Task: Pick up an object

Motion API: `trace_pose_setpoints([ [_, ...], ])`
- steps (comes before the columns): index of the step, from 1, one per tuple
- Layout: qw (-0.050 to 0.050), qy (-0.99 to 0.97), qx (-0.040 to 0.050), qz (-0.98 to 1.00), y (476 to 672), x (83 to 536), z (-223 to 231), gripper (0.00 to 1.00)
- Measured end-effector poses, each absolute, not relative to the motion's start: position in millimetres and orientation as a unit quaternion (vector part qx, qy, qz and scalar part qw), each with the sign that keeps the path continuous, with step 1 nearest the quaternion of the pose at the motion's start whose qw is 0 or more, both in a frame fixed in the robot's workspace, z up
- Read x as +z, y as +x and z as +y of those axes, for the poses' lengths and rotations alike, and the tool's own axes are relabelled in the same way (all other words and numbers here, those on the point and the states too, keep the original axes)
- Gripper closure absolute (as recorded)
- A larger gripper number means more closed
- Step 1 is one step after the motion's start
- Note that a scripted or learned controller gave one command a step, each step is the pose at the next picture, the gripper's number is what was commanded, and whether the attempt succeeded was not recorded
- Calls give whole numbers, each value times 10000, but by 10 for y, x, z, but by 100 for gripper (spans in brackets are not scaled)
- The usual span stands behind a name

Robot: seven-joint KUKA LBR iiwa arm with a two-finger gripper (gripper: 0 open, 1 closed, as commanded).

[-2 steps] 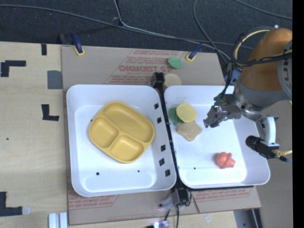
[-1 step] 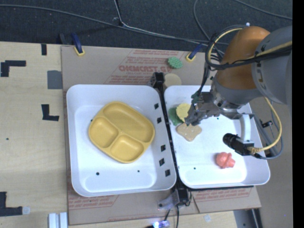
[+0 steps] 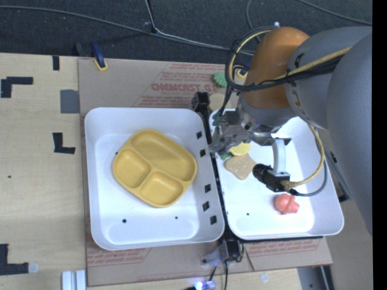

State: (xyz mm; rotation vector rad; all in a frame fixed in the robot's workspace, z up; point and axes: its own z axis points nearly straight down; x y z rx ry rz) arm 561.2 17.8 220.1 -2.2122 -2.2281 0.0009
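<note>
Arm [image 3: 314,83]: grey, with an orange band above the wrist; it comes in from the right and bends down over the far left part of the right bin.
Gripper [image 3: 227,142]: low over the right bin, close to the wall shared with the left bin, just above and to the left of the tan piece; how it is set and whether it has hold of anything cannot be told from here.
Right bin [image 3: 326,222]: white and shallow; it holds the tan piece, the pale yellow piece and the pink piece.
Tan piece [image 3: 239,167]: flat and toast-like, lying in the left half of the right bin, just beneath the gripper.
Yellow piece [image 3: 240,149]: small and pale, just beyond the tan piece, partly hidden by the wrist.
Pink piece [image 3: 286,203]: small and lumpy, in the near right part of the right bin, well apart from the gripper.
Left bin [image 3: 97,162]: white and shallow, just beside the right bin.
Tray [image 3: 154,167]: yellow, with three compartments, lying flat in the middle of the left bin, turned at a slant.
Green thing [image 3: 219,78]: small, on the cardboard beyond the bins, partly behind the cables.
</note>
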Motion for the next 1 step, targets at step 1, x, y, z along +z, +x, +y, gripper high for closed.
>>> trace_pose_setpoints([
  [1, 9, -7047, 0, -7095, 5845, 2142, 670, 100],
])
